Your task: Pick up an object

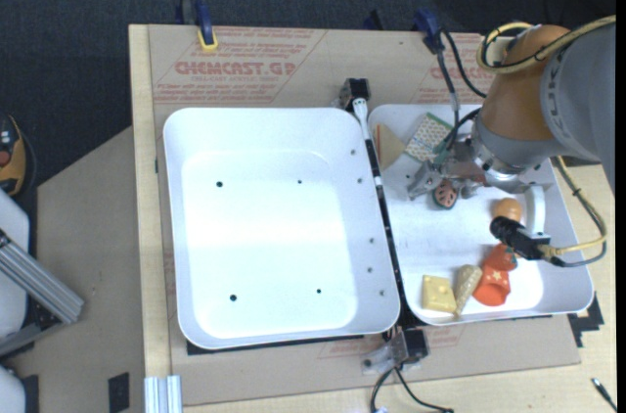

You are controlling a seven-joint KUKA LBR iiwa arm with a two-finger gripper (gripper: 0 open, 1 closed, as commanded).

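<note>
My gripper (pixel 437 178) hangs low over the back left part of the right bin (pixel 416 250), on the grey arm with the orange band (pixel 514 98) that reaches in from the right. Just under it, on the bin floor, lies a small brown and red object (pixel 447 197). A green-and-white patterned piece (pixel 425 137) and a tan wedge (pixel 389 145) lie behind it. Toward the front are an orange ball (pixel 507 207), a red object (pixel 496 277), a yellow block (pixel 439 294) and a pale wedge (pixel 468 284).
The left bin (pixel 176 137) sits beside the right one, sharing a black-edged divide (pixel 380 206). Both rest on a board (pixel 254 59) clamped at its back edge. Cables (pixel 445 73) run along the back right corner.
</note>
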